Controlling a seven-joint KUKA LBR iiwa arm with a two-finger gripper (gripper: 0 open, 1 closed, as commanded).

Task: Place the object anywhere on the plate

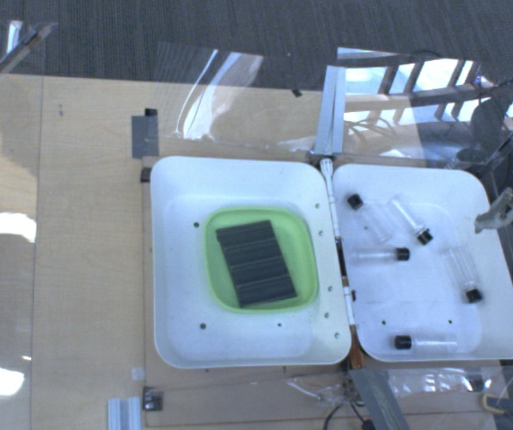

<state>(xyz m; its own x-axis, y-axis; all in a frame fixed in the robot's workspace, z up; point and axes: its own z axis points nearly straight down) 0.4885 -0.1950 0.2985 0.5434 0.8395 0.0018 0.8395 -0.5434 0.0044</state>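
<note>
dark ridged block (pixel 255 263) sits on the green plate (pixel 305 267), left bin (pixel 175 240), way off from the gripper (pixel 498 211) | gripper at right bin's (pixel 498 330) far edge, above clear vials (pixel 413 221), grip unclear | wood bench (pixel 59 240), dark carpet (pixel 149 16)

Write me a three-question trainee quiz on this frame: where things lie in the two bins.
1. True or false: the dark ridged block lies on the green plate.
2. Which bin holds the clear vials with black caps? A. the left bin B. the right bin C. both
3. Fill in: the green plate sits in the ___ bin.

Key: 1 true. 2 B; one such vial lies near that bin's middle, another near its front edge. 3 left.
</note>
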